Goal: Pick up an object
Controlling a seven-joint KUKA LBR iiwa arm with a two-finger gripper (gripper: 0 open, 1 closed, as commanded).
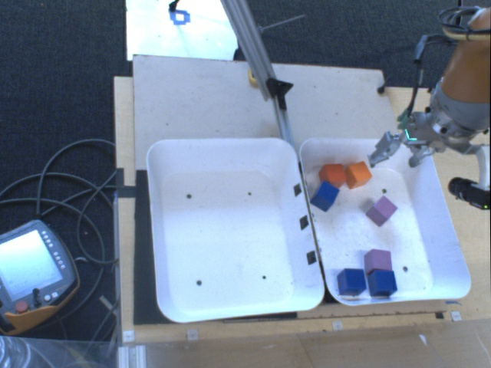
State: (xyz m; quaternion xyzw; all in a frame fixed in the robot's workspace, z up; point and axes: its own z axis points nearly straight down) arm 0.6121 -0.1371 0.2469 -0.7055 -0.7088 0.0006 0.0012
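Single fixed camera sat above the bench [192,98], looking down at a slant. Both white bins were in frame: left bin [165,282] centre, right bin [453,274] towards the right edge. Arm [468,75] entered from the right. View was wide enough to take in dark floor [54,52] and a pendant [34,274] lower left.

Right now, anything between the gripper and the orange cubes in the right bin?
Nothing visible. The gripper sits over the right bin's upper edge, and only bare bin floor lies between it and the two orange cubes. The blue cube sits on their far side.
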